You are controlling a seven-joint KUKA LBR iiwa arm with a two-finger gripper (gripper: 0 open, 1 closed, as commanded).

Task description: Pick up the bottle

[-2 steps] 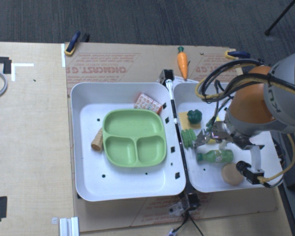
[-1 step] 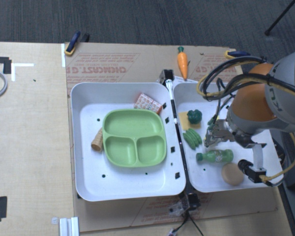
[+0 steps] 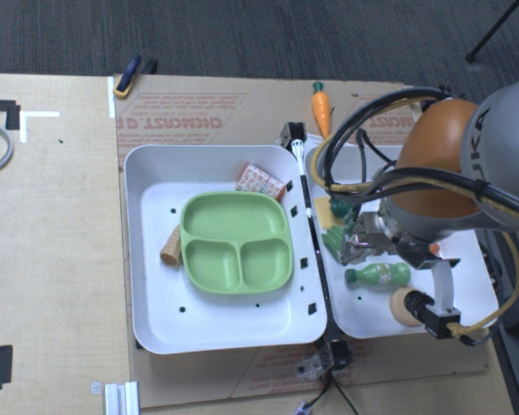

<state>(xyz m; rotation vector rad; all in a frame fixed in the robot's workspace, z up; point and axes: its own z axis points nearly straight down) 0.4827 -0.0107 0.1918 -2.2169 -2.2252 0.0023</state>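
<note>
A small green bottle [image 3: 379, 274] with a white label lies on its side in the right bin [image 3: 363, 318], cap pointing left. My gripper [image 3: 360, 245] hangs just above and slightly left of the bottle, near its cap end. From this angle nothing shows between gripper and bottle, and I cannot tell whether they touch. The grey arm with its orange band [image 3: 441, 158] covers much of the right bin behind the gripper.
The left bin [image 3: 147, 301] holds a green divided plate [image 3: 238, 242], a cork-like piece [image 3: 170, 248] and a red patterned packet [image 3: 259, 180]. In the right bin lie a green item [image 3: 332, 239], a yellow item [image 3: 342, 206] and a tan round object [image 3: 403, 306]. A toy carrot [image 3: 320, 109] lies beyond the bins.
</note>
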